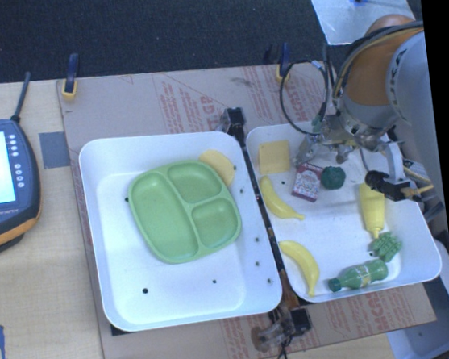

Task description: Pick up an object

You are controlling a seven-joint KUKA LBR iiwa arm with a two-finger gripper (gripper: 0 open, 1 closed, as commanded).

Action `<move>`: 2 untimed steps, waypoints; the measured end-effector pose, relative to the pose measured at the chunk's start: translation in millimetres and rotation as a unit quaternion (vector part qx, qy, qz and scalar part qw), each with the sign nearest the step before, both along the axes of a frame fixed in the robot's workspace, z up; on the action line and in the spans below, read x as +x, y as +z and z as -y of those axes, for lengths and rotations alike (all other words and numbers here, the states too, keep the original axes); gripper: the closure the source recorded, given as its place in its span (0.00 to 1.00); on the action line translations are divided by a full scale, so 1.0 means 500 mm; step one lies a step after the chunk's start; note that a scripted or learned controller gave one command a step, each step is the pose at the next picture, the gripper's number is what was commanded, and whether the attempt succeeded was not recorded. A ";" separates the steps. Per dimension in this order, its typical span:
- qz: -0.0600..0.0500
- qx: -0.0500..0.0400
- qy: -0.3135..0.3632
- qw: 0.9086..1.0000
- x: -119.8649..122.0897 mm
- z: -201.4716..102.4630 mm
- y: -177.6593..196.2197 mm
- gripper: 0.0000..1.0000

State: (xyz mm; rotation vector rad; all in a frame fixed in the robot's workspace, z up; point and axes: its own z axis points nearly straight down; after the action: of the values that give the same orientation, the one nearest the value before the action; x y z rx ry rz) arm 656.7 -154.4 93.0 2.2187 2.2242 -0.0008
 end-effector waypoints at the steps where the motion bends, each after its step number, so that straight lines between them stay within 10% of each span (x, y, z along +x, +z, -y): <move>1: -0.002 0.000 0.000 1.000 -0.058 0.086 -0.002 0.00; 2: -0.002 0.000 0.002 1.000 -0.169 -0.050 -0.003 0.00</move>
State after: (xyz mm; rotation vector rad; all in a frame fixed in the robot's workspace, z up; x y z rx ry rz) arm 572.5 -129.4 91.4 2.2165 2.2305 -0.0057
